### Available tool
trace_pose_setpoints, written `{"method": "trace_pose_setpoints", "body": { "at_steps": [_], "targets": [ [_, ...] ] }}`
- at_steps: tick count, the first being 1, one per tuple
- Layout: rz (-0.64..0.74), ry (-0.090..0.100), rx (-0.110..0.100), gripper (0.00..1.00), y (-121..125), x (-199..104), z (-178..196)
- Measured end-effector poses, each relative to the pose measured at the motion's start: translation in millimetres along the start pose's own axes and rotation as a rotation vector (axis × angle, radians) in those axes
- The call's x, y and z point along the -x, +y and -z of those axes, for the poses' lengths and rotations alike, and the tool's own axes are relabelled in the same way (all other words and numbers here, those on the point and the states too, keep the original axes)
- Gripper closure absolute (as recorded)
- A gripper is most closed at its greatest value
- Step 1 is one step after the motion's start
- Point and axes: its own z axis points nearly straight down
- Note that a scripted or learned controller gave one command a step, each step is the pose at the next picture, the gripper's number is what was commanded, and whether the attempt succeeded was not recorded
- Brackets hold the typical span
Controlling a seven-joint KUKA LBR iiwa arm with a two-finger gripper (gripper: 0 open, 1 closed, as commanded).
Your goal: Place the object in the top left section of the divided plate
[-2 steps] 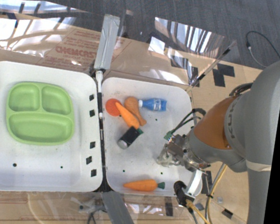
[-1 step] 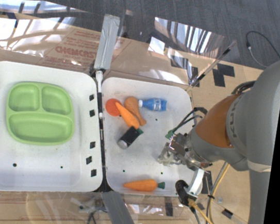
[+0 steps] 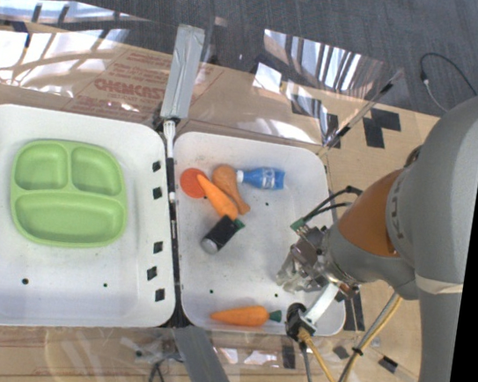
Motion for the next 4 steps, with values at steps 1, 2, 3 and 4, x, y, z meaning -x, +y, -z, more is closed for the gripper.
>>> {"method": "trace_pose_setpoints", "body": {
  "at_steps": [1,2,3,4],
  "targets": [
    [0.036,0.005,-0.001,1.0,-1,5,-14],
    [0.043,0.006,-0.004,1.0,-2,4,-5],
    [0.011,0.003,-0.001,1.0,-54,-54,-15],
    [0.218,0.002,0.002,1.0,-37,-51,-15]
  ]
}}
